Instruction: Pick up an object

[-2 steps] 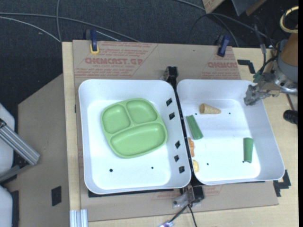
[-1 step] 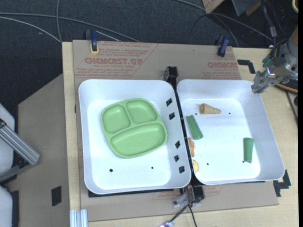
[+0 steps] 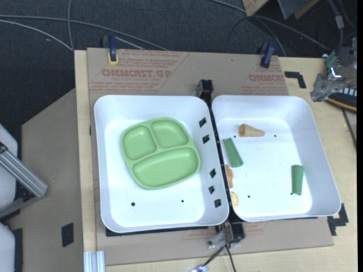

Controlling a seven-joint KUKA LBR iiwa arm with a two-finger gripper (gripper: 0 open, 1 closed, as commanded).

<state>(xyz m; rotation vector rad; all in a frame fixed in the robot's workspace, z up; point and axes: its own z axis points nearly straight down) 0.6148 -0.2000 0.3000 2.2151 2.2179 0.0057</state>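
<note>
The right bin [image 3: 317,135] holds a green stick [image 3: 232,152] near its left wall and a second green stick [image 3: 297,179] near its right wall. A tan cone-shaped piece [image 3: 250,131] lies toward the back of that bin. Small orange bits [image 3: 229,175] sit along the left wall, with another [image 3: 233,198] at the front left corner. A grey metal part that looks like my gripper [image 3: 332,78] sits at the view's right edge, beyond the bin's back right corner and away from every object.
The left bin [image 3: 113,208] holds a light green divided plate [image 3: 161,152] with three compartments. Black clips [image 3: 205,86] run along the seam between the bins. Blue clamps [image 3: 113,50] hold the cardboard base at the back. Cables cross the dark floor behind.
</note>
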